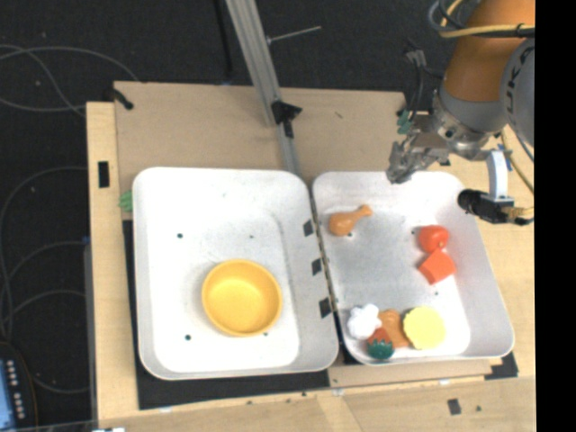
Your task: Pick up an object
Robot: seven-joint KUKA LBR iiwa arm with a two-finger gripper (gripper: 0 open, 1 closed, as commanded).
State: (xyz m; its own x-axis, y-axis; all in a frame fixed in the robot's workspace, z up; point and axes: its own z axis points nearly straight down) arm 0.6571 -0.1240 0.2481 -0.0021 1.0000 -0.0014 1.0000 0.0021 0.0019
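The gripper (402, 171) hangs at the two o'clock part of the scene, above the far rim of the right bin (468, 327), at that bin's twelve o'clock edge; its dark fingers point down and blur together, so I cannot tell whether the claw is wide or narrow, and nothing shows between them. The grey arm with its orange band (486, 52) rises behind it toward one o'clock. Inside the right bin, an orange drumstick-shaped toy (346, 221) lies at ten o'clock, well apart from the gripper. At three o'clock a red rounded piece (433, 238) touches an orange-red block (437, 266) just below it. At six o'clock a cluster sits against the near wall: a white lumpy piece (364, 320), a small orange piece (390, 320), a teal-and-red piece (381, 346) and a yellow disc (424, 328), all touching or just beside one another. The left bin (171, 214) holds a yellow bowl (240, 296) upright, at its six o'clock half
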